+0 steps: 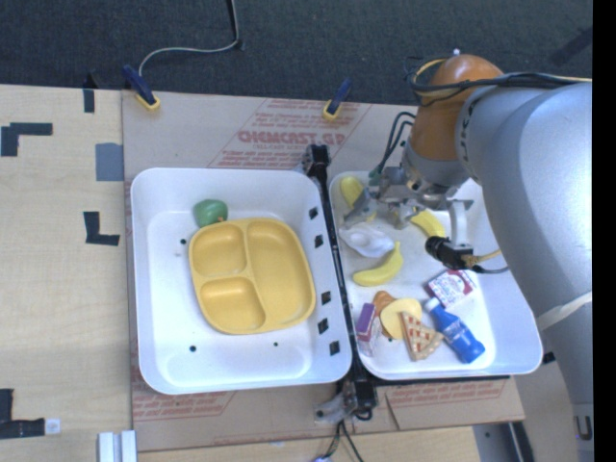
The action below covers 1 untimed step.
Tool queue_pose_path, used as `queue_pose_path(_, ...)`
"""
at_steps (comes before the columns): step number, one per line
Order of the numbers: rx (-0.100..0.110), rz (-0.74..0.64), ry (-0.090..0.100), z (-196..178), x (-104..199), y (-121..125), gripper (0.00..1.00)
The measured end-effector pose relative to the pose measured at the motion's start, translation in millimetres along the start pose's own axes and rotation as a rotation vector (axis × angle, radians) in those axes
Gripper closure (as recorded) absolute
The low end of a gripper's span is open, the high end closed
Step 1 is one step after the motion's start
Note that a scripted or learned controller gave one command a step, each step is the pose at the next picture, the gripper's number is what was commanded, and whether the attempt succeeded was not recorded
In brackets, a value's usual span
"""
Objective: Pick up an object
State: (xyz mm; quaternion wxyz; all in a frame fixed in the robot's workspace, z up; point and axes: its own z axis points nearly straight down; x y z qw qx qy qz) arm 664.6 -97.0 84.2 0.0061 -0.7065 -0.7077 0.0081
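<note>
My gripper [373, 212] reaches down into the back of the right bin [500, 349], just over a clear crumpled plastic piece [366, 240]. A yellow banana [379, 268] lies right below that. A small yellow piece [350, 192] sits to the gripper's left, another yellow piece [427, 223] to its right. Toward the front lie a purple packet [365, 321], an orange and yellow food piece [397, 316], a waffle slice [420, 339], a blue bottle [456, 334] and a white-red packet [449, 286]. Nothing shows between the fingers.
The left bin [154, 258] holds a yellow divided plate [252, 273] and a green object [211, 211] at its back. A black divider [327, 258] runs between the bins. The arm's grey body [539, 181] covers the right side.
</note>
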Motion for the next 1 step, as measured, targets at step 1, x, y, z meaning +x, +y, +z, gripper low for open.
queue_pose_path(1,0.0,0.0,-0.001,0.0,0.2,0.0,0.0)
